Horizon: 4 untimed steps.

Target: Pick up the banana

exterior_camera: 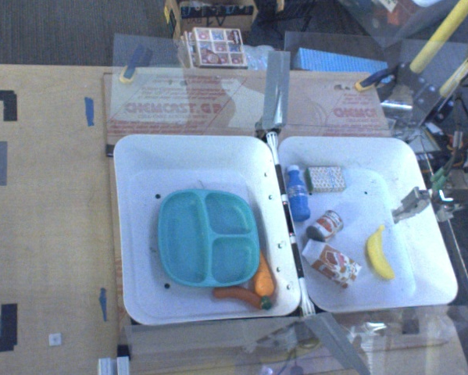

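My gripper (412, 206) sits over the right-hand edge of the right bin (433, 287), low near its floor, and from this slanted view I cannot tell how it is set; nothing shows in its grasp. The banana (379, 254) lies on the bin floor just below and to the left of my gripper, near it but apart from it, with its length running from upper left to lower right and its curve bowed toward the bin's right wall. To the banana's left is a small red and white carton (332, 263) lying on its side, and above that a dark can (325, 225), tipped over. A blue bottle (298, 193) lies along the bin's left wall, and a small speckled box (326, 179) rests just to the right of the bottle's cap end. In the left bin (132, 162) a teal divided plate (208, 237) takes up the middle, with an orange carrot (264, 276) against its lower right rim and a red sausage-like piece (238, 294) lying just below the plate, touching the carrot's lower end
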### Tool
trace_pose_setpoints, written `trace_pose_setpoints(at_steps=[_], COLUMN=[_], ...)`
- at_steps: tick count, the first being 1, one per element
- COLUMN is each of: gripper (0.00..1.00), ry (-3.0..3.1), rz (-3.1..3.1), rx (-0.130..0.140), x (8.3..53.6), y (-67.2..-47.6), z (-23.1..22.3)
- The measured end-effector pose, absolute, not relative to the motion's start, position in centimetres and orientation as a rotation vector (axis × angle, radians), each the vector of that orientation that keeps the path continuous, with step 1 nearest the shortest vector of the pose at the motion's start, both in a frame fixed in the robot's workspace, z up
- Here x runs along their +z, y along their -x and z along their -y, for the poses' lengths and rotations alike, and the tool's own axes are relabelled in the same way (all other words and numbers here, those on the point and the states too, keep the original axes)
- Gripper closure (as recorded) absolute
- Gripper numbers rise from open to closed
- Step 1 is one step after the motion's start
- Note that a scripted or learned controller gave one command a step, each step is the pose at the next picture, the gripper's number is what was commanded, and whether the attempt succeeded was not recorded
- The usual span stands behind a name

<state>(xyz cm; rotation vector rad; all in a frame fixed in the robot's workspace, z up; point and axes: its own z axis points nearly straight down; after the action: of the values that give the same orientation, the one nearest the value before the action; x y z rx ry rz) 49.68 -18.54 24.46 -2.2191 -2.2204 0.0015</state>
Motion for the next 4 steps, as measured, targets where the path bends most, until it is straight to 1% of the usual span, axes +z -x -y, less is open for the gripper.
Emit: trace_pose_setpoints(at_steps=[1, 2, 3, 4], gripper=[0.00, 0.00, 1.00, 1.00], ry=[1.889, 1.854, 1.863, 2.015], rz=[2.510, 2.545, 2.544, 2.412], rx=[-0.001, -0.004, -0.008, -0.001], x=[11.2, 8.8, 9.9, 13.9], y=[-51.8, -48.2, -48.2, -53.5], z=[20.5, 18.3, 18.5, 12.4])
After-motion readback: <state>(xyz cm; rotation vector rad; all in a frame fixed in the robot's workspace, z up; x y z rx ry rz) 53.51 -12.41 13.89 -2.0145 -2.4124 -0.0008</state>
